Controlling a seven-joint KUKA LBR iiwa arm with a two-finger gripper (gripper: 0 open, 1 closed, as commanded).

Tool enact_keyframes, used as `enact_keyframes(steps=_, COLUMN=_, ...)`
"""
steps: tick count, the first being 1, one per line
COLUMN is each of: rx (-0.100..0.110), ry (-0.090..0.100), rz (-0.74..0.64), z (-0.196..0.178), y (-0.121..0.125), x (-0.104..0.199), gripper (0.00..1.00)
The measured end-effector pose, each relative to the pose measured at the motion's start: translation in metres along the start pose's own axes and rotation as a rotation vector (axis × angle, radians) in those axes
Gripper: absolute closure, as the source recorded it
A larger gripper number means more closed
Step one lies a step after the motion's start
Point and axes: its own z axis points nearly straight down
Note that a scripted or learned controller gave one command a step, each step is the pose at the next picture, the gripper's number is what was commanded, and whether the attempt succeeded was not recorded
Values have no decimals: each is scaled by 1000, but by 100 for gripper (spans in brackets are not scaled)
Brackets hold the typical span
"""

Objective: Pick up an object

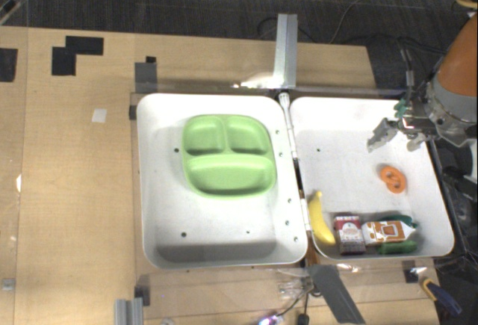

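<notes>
my fingers [396, 134] spread apart, nothing between them, over right bin [336, 133] | orange disc [393, 177] on bin floor just below them, apart | banana [320, 217], snack packs [377, 234] at near wall | green tray [227, 153] in left bin [160, 189]

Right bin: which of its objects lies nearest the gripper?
The small orange disc, lying alone in the right bin just below the gripper. The banana and the snack packets sit farther off, along the bin's near edge.
</notes>
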Motion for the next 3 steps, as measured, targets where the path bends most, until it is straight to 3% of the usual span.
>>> enact_keyframes(steps=1, rx=-3, ry=0, rz=-103, z=-62, y=-13, x=49, gripper=0)
enact_keyframes(steps=2, rx=0, ry=-1, rz=-169, z=12, y=-45, x=-26, gripper=0)
enact_keyframes(steps=3, rx=-3, ry=-1, rz=-54, z=128, y=-15, x=-52, gripper=0)
